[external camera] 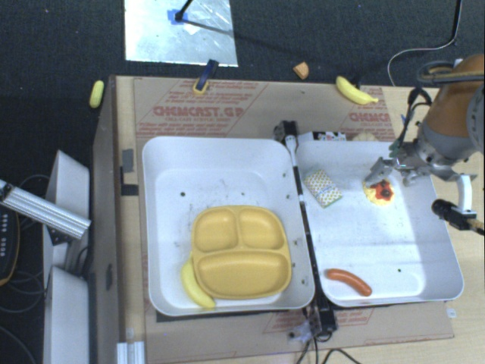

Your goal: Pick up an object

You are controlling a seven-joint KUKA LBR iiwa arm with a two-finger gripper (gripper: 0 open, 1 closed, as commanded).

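My claw [381, 177] sits over the yellow-red toy [379, 192] in the right bin [424, 279]; can't tell its state.

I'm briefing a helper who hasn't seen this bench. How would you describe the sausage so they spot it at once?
Take the right bin, the one the arm reaches into. Along its near edge lies the sausage, alone on the white floor. It is a slim orange-red link, unlike the patterned block and the small yellow-and-red object farther back.
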